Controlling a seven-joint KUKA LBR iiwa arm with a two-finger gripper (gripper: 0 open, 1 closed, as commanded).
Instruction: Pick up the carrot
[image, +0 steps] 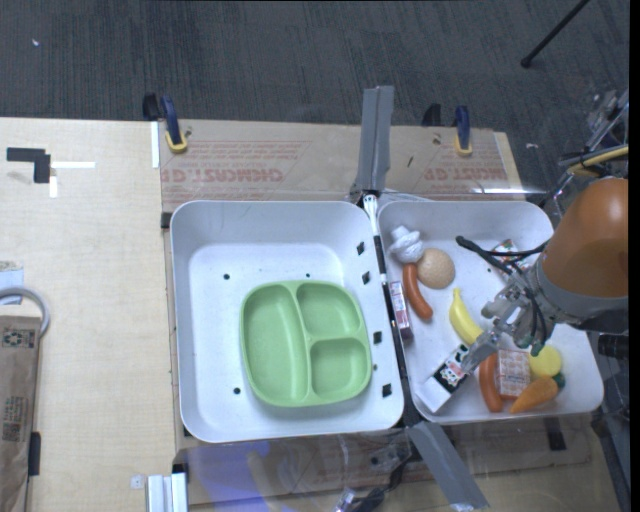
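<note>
The carrot (531, 394) is orange with a green stub at its right end. It lies tilted in the front right corner of the right bin (480, 214). My gripper (492, 330) hangs over the middle of that bin, up and to the left of the carrot and apart from it. It sits just right of a yellow banana (462, 318). Nothing of the carrot is between its jaws. The arm's orange band (595, 240) covers the bin's right side.
Around the carrot lie a yellow lemon (546, 362), a printed packet (513, 371), a red piece (488, 386) and a black-and-white item (452, 372). Farther back are a red sausage (416, 292), a beige ball (435, 268) and a white garlic (405, 241). The left bin (200, 300) holds a green divided plate (307, 342).
</note>
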